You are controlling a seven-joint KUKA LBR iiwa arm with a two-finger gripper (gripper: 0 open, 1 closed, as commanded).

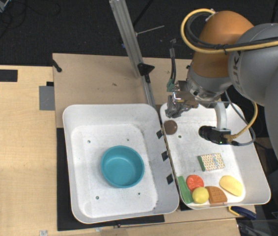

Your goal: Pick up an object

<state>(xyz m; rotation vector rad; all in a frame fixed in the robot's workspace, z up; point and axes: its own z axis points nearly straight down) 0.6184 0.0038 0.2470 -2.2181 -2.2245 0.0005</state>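
So the arm is in over the right bin (257,181), with the jaws (174,108) hanging near its far-left corner. Honestly I can't tell if they're open or closed; it's just a tangle of metal from this angle, and nothing is visibly caught in them.

Closest candidate is a little brown round thing (170,127), sitting just below the jaws on the bin floor, hard against the divider. It looks to be lying on the floor rather than lifted, though whether the jaws are touching it I can't say.

Everything else is piled well away from the jaws at the near end of the same bin: a patterned square piece (211,162), a red tomato-looking thing (195,181), a yellow ball (200,195), a brownish block (217,195), a yellow lemon-ish lump (231,185) and a green strip (183,189) along the wall. Over in the left bin (75,117), off to the jaws' far side, sits a teal bowl (123,166).

Progress-wise, I'd say the approach is done but the pick isn't. What's left: close on something (my guess is the brown piece) and lift it clear.
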